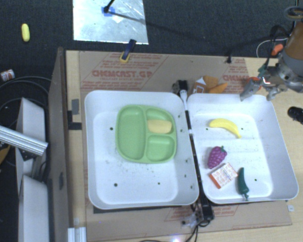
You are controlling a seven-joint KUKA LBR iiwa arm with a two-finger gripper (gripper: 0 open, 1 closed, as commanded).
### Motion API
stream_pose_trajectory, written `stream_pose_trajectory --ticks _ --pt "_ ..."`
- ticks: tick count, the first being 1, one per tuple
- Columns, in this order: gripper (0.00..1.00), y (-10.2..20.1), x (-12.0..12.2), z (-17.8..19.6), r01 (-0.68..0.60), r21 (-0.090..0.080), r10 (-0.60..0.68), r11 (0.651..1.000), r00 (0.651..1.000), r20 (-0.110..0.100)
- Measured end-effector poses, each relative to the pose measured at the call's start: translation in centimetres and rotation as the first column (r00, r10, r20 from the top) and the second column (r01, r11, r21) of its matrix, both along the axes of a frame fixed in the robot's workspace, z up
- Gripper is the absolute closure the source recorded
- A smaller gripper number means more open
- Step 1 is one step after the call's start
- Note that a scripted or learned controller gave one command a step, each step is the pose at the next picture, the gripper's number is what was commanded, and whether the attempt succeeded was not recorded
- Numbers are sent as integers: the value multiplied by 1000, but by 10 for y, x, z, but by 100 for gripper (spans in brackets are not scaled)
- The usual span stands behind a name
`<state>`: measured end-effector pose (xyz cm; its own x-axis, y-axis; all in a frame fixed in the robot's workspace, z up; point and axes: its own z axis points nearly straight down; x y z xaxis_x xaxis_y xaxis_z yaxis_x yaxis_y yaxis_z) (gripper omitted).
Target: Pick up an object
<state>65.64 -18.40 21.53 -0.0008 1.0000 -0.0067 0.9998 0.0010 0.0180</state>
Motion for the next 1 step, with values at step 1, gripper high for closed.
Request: stream_pose_trajectory --ticks 1 --pt "0 32 12 -67 -5 8 6 1000 1000 -19"
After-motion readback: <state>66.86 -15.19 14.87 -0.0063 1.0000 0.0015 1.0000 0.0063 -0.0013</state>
